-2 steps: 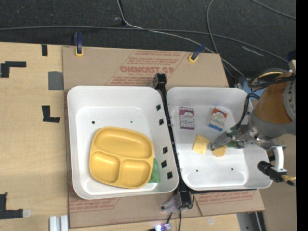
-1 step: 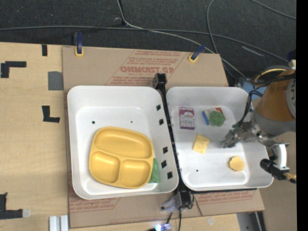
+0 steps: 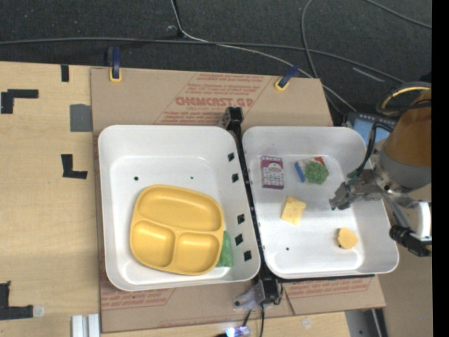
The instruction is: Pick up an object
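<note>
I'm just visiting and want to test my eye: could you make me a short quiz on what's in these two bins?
1. True or false: the yellow divided tray lies in the right bin.
2. Which item lies nearest the end effector?
A. the small pink packet
B. the green leafy item
C. the green thing tucked at the tray's right edge
3. Fill in: counting the yellow wedge and the round yellow piece, the right bin holds ____ small items.

Key:
1. False; it lies in the left bin.
2. B.
3. Four.
</note>
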Motion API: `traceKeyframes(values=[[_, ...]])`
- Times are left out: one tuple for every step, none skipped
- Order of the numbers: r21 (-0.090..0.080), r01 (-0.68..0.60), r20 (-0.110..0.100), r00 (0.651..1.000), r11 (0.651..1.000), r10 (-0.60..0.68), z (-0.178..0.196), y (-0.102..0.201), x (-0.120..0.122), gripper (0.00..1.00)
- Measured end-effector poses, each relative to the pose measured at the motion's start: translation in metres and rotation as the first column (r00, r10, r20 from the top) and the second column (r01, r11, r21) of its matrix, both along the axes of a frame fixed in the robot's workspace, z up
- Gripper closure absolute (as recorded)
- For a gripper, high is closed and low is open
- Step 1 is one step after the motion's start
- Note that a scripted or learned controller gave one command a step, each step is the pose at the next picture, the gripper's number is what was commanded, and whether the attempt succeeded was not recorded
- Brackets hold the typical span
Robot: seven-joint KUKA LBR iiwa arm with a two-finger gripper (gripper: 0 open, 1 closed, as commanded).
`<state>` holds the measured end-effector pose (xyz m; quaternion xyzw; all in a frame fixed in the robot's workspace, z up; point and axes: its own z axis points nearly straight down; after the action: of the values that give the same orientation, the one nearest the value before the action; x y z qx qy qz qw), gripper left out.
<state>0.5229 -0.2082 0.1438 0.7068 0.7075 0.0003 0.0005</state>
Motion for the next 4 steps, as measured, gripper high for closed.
traceKeyframes(values=[[-0.002,0.0,0.003,1.0,1.0,0.0,0.063,0.0,-0.002,1.0],[0.0,0.0,0.0,1.0,1.0,0.0,0.073,0.0,-0.002,1.0],[0.001,-0.005,-0.001,1.0,1.0,0.005,0.083,0.057,0.008,1.0],[0.001,-0.004,-0.003,1.0,1.0,0.004,0.073,0.106,0.017,1.0]])
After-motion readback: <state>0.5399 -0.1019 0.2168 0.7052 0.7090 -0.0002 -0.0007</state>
